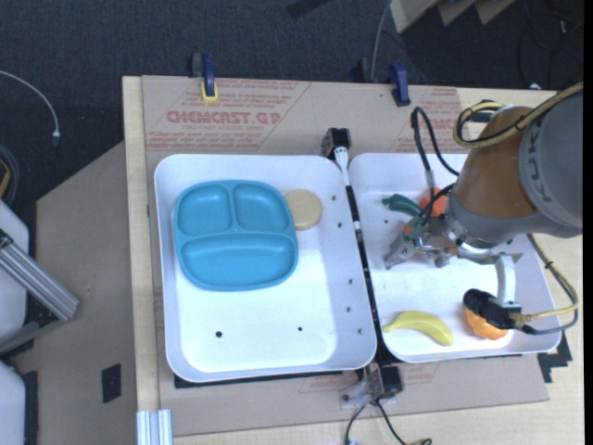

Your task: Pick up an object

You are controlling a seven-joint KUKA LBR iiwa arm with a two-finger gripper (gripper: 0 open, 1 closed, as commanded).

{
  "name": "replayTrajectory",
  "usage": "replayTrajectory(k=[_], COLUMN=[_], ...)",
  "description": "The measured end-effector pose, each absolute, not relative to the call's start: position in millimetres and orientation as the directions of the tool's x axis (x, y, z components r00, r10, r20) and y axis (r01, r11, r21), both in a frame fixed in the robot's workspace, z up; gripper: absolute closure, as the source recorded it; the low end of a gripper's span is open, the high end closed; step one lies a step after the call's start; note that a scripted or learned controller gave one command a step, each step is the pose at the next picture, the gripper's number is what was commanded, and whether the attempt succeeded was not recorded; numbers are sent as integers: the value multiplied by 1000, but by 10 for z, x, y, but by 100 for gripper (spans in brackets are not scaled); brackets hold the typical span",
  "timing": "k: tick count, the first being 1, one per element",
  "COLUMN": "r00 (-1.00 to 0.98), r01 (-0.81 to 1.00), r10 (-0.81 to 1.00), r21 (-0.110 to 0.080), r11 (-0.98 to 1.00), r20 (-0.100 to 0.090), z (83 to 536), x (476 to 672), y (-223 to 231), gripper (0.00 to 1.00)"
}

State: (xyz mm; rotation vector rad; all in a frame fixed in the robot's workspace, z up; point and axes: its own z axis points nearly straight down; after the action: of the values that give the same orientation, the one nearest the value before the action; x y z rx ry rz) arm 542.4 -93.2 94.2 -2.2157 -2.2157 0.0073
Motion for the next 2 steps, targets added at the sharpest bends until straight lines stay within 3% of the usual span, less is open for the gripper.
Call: replayTrajectory(k=[1, 2], r00=[0, 2], r01=[1000, 1000], r10=[1000, 1000], r21=[-5, 0], r11=[0, -2], r20=[2, 1], z=[836, 951], x=[5417, 5427], y=[-927, -929], gripper=[0, 100])
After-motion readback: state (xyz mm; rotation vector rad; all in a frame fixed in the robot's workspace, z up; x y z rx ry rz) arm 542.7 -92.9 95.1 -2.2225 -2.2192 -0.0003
